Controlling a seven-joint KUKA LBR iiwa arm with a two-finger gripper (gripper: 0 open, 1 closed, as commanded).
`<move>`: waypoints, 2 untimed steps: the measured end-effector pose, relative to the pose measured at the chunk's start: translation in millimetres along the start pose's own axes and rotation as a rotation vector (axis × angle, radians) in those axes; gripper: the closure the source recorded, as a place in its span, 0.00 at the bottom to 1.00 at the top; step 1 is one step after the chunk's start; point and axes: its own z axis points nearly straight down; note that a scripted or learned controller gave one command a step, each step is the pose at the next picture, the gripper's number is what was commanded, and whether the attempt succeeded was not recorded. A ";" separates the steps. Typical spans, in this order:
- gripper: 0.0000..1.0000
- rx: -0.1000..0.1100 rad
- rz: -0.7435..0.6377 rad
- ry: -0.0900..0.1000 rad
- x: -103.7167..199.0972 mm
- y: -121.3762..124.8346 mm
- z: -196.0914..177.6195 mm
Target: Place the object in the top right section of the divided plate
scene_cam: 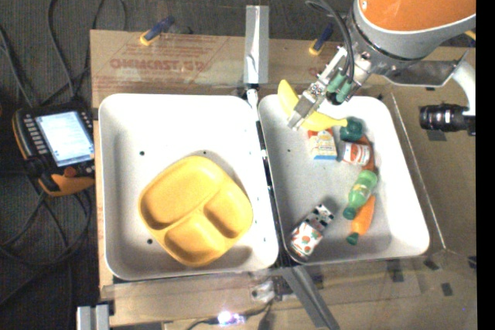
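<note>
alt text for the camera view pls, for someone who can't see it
The gripper hangs over the right bin, its tip at a yellow banana near the far edge. The yellow divided plate sits in the left bin; small toy foods lie in the right one.

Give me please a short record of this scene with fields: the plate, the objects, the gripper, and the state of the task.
plate: yellow divided plate in the left bin, nothing in its sections
objects: in the right bin: banana, small carton, red can, green bottle, carrot, milk carton
gripper: gripper over the right bin, tip beside the banana
task state: not yet done
</note>
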 end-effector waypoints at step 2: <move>1.00 -0.001 -0.260 0.003 24.7 -6.2 9.2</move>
